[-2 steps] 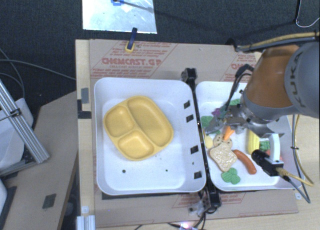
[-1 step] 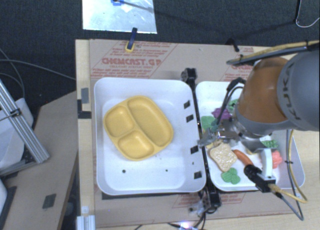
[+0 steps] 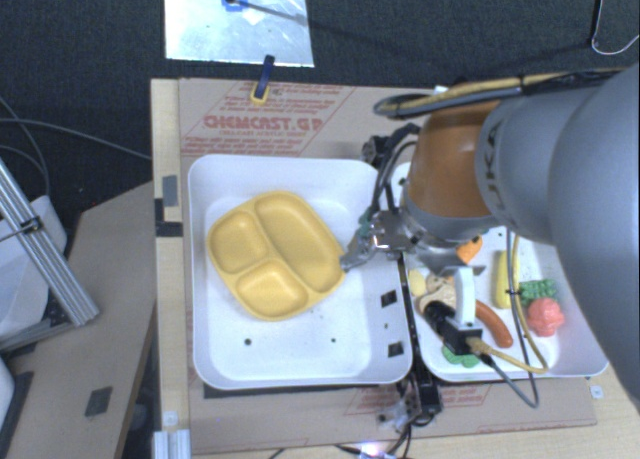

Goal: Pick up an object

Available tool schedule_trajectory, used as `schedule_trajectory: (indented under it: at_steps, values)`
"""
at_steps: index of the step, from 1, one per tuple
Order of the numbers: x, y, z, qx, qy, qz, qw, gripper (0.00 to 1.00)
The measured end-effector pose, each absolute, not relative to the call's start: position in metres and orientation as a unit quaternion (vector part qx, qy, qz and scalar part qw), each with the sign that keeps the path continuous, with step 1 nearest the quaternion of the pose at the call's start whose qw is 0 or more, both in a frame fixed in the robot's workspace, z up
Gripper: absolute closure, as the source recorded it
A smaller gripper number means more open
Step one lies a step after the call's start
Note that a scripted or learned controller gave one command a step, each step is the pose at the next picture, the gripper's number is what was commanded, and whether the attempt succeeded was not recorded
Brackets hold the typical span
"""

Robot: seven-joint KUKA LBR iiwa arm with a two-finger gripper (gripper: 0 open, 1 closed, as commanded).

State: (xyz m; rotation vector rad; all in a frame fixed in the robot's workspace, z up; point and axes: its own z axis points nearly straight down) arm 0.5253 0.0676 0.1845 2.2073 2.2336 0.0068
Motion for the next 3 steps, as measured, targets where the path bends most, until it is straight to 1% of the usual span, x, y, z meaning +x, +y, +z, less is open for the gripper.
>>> schedule_trajectory:
  at_steps: [1, 2, 3]
  values:
    - [0.562, 0.037, 0.184, 0.707, 0.707, 0.0012, 0.002, 0.00]
    - [0.561, 0.038, 0.195, 0.706, 0.709, 0.0012, 0.001, 1.00]
    - [0.523, 0.115, 0.183, 0.703, 0.711, 0.0000, -0.002, 1.00]
